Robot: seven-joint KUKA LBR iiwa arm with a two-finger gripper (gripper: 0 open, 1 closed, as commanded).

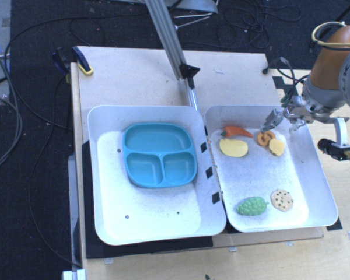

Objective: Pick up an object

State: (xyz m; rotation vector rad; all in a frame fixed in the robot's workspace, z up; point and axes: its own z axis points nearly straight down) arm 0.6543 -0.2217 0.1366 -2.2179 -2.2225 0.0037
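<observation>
We note even, diffuse overhead light with a cool blue cast, the white bins (157, 226) near overexposed, only faint soft shadows under the blue tray (160, 155), dark floor underexposed, and mild overall softness and grain.

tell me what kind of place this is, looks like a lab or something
Probably a robotics lab. A robot arm reaches over two white bins on a bench, toy food lies in one, and loose cables run across the dark floor.

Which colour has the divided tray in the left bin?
The divided tray is light blue, plainly seen in the camera view from above.
</observation>
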